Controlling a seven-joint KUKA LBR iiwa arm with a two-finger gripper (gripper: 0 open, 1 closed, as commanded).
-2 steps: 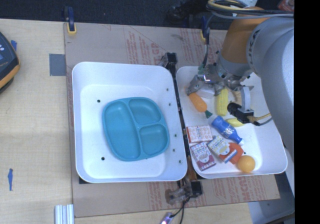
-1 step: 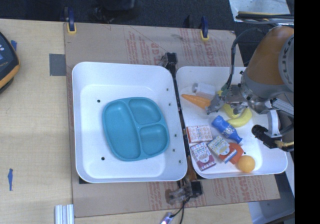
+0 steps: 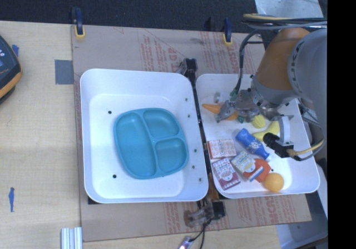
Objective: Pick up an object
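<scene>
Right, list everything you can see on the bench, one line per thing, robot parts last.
left bin: 1, white, left half of the bench
divided plate: 1, light blue, three compartments, lying in the left bin
right bin: 1, white, beside the left bin
carrot: 1, orange, upper left of the right bin, by the gripper
blue bottle: 1, blue, middle of the right bin
orange ball: 1, orange, lower right of the right bin
small packets: about four, white and red print, lower part of the right bin
yellow item: 1, yellow, partly under the arm
clamps: 2, blue and yellow, back edge of the board
arm: 1, grey with orange band, from the right
gripper: 1, grey, low over the right bin
</scene>
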